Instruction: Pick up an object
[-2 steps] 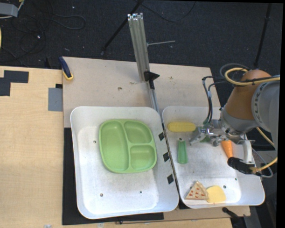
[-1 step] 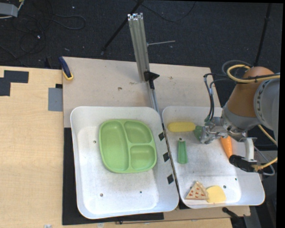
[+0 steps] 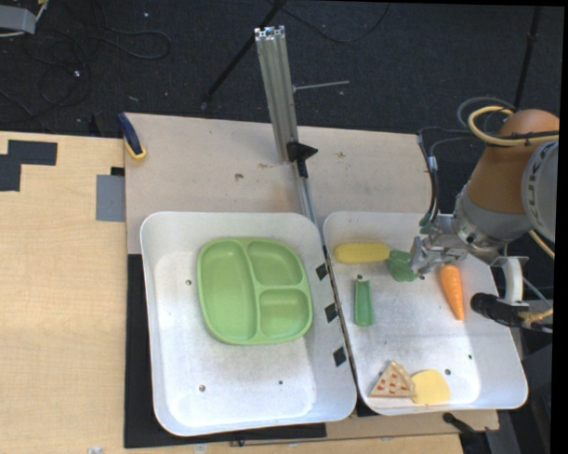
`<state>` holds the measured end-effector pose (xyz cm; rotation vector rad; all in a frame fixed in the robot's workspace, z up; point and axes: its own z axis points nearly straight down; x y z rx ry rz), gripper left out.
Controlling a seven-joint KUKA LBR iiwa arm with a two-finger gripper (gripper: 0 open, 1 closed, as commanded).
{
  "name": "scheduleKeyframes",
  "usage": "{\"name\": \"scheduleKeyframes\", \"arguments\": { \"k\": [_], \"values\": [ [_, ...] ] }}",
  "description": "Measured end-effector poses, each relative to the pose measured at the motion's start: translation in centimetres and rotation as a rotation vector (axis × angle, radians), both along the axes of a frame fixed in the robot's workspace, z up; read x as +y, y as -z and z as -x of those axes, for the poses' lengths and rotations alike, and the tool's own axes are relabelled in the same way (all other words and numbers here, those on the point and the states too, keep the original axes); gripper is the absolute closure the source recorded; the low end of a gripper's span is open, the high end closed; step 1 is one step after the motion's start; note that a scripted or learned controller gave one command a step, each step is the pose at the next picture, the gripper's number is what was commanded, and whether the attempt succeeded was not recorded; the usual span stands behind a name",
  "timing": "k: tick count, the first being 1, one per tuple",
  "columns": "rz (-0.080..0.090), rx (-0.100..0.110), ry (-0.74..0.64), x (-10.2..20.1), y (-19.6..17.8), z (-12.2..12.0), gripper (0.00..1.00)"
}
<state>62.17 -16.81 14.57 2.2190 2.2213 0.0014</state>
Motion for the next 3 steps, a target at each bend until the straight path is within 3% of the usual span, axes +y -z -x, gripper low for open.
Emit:
{"name": "scheduleKeyframes", "arguments": {
  "k": [2, 3],
  "values": [
    [0.001, -0.002, 0.001, -1.1, -9.5, -0.1, 1.0],
    [-0.003, 0.006, -0.004, 4.9, -8.6, 0.4, 1.0]
  ]
}}
